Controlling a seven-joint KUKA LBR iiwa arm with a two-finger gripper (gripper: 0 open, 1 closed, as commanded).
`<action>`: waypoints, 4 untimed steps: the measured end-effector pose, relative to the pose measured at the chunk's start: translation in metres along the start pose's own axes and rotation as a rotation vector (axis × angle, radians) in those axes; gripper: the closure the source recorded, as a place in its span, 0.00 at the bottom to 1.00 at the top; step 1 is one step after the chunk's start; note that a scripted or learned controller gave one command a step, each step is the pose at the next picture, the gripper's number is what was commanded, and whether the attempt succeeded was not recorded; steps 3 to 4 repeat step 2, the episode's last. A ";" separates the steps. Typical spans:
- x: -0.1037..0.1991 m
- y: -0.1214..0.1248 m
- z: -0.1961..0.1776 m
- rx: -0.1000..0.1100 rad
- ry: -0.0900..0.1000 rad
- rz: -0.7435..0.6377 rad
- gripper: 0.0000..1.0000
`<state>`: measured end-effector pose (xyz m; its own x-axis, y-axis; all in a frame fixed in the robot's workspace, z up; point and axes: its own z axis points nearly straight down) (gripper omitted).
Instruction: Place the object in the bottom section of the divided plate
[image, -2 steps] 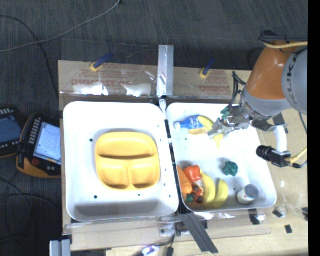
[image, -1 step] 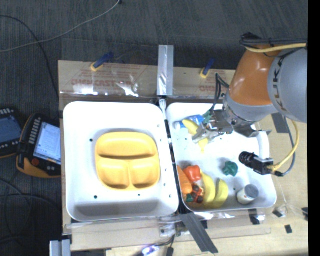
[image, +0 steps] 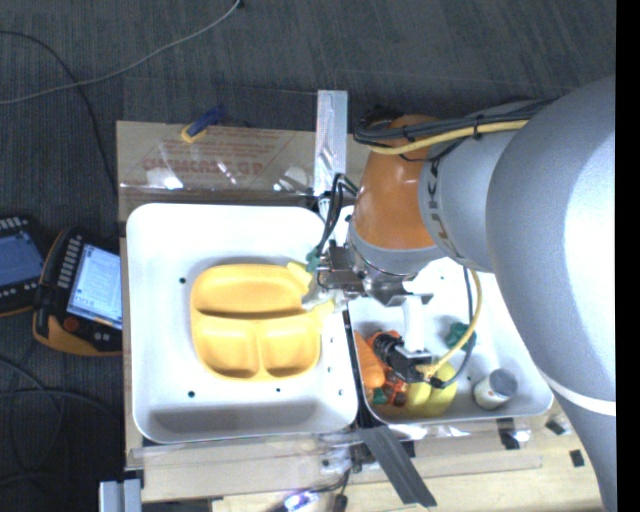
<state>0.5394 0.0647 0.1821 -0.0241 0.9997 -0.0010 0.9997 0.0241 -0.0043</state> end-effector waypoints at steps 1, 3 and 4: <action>0.000 0.000 0.000 0.000 0.000 0.000 0.00; -0.018 0.019 -0.056 -0.001 -0.001 -0.085 0.00; -0.018 0.019 -0.056 -0.001 -0.001 -0.085 0.00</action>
